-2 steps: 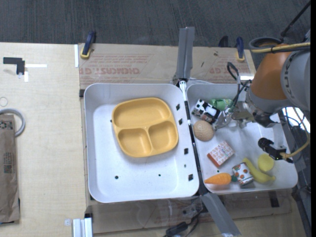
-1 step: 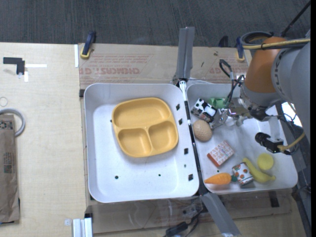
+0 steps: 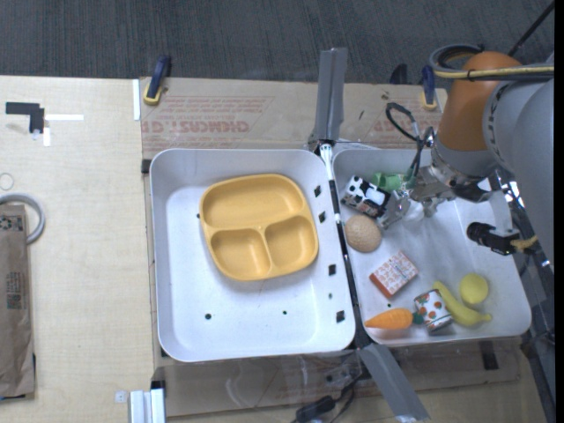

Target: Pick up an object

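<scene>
Hanging over the right bin [image 3: 507, 276], gripper [image 3: 407, 203] sits at the back-left corner; fingers blurred, can't tell their state. Cow toy [image 3: 365, 196], black-white, glossy, just left of it, nearly touching; green item [image 3: 389, 181] behind, partly hidden. Rough tan ball [image 3: 362, 233] below-left. Farther front: red box [image 3: 393, 274], carrot [image 3: 389, 320], banana [image 3: 460, 306], lemon [image 3: 474, 287]. Left bin [image 3: 176, 315] w/ smooth yellow 3-section tray [image 3: 258, 226].
</scene>
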`<state>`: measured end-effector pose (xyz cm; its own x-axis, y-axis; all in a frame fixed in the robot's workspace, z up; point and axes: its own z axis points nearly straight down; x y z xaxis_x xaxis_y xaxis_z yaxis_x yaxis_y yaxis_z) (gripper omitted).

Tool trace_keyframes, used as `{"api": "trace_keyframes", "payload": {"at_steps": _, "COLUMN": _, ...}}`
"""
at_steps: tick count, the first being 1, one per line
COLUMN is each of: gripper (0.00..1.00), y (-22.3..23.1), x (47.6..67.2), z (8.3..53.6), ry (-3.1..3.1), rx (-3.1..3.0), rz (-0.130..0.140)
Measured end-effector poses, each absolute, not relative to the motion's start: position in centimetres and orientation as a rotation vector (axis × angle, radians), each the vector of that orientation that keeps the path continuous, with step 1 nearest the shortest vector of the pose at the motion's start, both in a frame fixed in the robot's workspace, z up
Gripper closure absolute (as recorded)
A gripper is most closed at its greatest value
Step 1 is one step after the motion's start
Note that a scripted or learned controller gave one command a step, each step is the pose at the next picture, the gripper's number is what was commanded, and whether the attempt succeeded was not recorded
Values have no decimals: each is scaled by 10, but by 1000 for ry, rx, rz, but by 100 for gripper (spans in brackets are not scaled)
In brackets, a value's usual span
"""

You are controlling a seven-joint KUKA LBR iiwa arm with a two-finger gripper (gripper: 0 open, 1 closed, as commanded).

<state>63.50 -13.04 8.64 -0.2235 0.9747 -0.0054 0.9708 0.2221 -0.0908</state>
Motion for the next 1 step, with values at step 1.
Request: {"api": "trace_keyframes", "payload": {"at_steps": 1, "gripper": 100, "y": -134, "x": 632, "z": 94, "ry": -2407, "rx": -1925, "rz": 128}}
